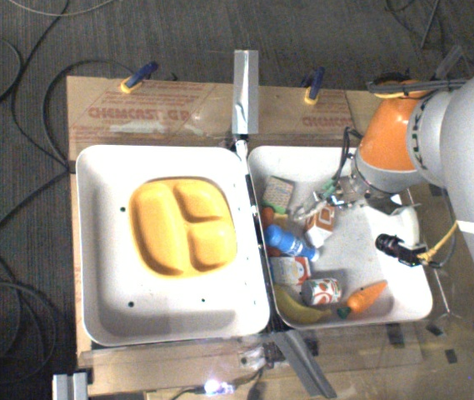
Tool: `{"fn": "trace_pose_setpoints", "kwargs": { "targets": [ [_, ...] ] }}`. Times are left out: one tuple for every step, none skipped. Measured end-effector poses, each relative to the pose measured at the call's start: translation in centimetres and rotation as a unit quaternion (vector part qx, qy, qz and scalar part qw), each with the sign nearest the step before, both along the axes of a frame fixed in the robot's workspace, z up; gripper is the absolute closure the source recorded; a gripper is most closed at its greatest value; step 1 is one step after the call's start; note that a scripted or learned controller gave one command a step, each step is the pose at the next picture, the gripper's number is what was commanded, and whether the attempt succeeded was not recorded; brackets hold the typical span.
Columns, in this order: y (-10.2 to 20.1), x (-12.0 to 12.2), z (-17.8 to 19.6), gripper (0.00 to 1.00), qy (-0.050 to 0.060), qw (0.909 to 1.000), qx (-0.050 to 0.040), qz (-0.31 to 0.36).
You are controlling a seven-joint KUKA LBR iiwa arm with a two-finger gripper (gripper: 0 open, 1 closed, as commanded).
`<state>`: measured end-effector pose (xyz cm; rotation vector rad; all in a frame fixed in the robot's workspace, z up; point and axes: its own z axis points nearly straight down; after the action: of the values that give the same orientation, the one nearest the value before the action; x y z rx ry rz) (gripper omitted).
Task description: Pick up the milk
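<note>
Arm (pixel 436 136): I see my grey iiwa coming in from 3 o'clock, its orange band hanging over the right bin's 1 o'clock corner.
Left bin (pixel 103 248): white and shallow, taking the 9 o'clock half of the bench.
Right bin (pixel 411 302): white, touching the left bin along their shared rim.
Yellow tray (pixel 185 225): a divided plate with three compartments, lying flat near the middle of the left bin.
Banana (pixel 296 308): lies along the right bin's 6 o'clock wall.
Blue bottle (pixel 289 242): on its side toward 9 o'clock in the right bin, cap pointing to the shared rim.
Carrot (pixel 363 297): orange, at 5 o'clock in the right bin, just beside a red-and-white can (pixel 321 290).
Milk (pixel 321 222): a small white carton with an orange panel, tilted, near the centre of the right bin, just at 1 o'clock of the blue bottle.
Gripper (pixel 334 192): low over the clutter at 12 o'clock of the milk; I cannot tell how its jaws stand, nor whether they touch the carton.
</note>
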<state>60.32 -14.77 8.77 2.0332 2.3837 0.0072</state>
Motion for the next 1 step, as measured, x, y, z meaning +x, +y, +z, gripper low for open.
{"fn": "trace_pose_setpoints", "kwargs": {
  "targets": [
    [0.01,0.08,0.78,1.00,0.000,1.0000,0.0001,0.000]
  ]
}}
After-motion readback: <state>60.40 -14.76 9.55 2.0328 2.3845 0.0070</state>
